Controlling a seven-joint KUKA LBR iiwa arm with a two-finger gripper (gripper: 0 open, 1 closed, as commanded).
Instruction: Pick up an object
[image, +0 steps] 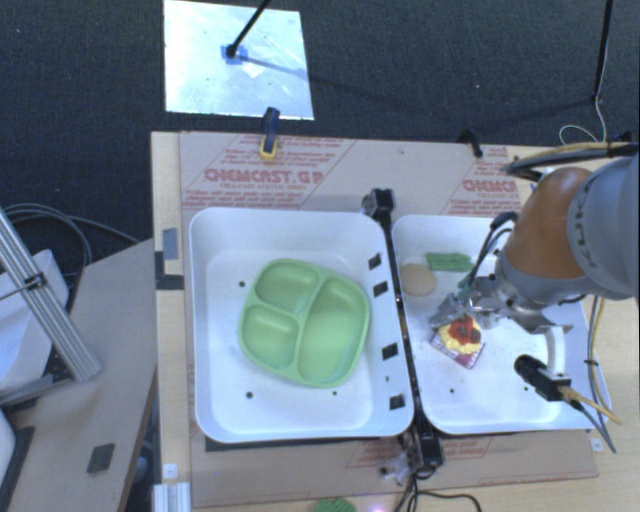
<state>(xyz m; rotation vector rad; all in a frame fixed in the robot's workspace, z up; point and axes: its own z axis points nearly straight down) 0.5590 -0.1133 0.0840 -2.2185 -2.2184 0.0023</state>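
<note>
Camera view: pincer (463, 312) down at packet (459, 340).

Light was bright and even, coming from above. The white bin (215, 400) left of the claw (468, 308) looked nearly washed out, and shadows around the claw were faint and soft. Far up-left of the claw, a metal sheet (200, 70) glared. The whole picture was soft and slightly grainy.

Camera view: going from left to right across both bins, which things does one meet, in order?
Green divided plate → tan round disc → red and yellow packet → orange band of the arm.
</note>
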